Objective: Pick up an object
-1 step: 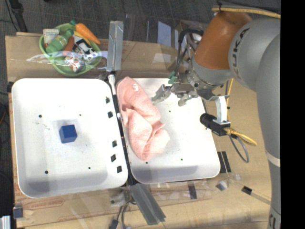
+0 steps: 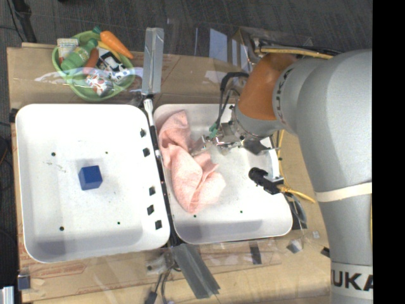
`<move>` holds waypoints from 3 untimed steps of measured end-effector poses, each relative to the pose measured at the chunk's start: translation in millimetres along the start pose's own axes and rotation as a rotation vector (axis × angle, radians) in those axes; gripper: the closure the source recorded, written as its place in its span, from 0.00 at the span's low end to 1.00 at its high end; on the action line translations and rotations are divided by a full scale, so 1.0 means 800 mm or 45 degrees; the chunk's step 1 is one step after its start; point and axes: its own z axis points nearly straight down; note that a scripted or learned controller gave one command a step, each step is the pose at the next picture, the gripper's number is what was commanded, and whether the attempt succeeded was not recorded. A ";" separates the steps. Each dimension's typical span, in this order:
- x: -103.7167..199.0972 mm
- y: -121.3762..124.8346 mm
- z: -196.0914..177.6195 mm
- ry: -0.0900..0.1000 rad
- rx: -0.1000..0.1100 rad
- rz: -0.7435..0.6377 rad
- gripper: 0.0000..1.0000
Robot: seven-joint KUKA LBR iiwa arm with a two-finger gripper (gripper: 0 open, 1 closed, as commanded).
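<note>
- Hovering my gripper over the right bin, at the pink cloth heaped along its left side, centre of the frame.
- I judge this the approach step; nothing is lifted yet.
- Whether my gripper is released or clenched, I cannot tell.
- Next I would need to settle onto a fold of cloth and pinch firmly.
- My arm reaches in from the right, wrist bent down and leftward.
- A blue cube sits in the left bin.

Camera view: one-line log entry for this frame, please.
task: pick up an object | arm: over right bin | gripper: at pink cloth, grasp not confirmed | left bin: blue cube, untouched
</note>
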 end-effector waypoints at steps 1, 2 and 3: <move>-0.024 -0.060 -0.013 0.002 0.002 -0.085 0.00; 0.017 -0.101 0.003 0.001 0.001 -0.207 0.00; 0.007 -0.070 0.001 -0.002 -0.004 -0.571 0.00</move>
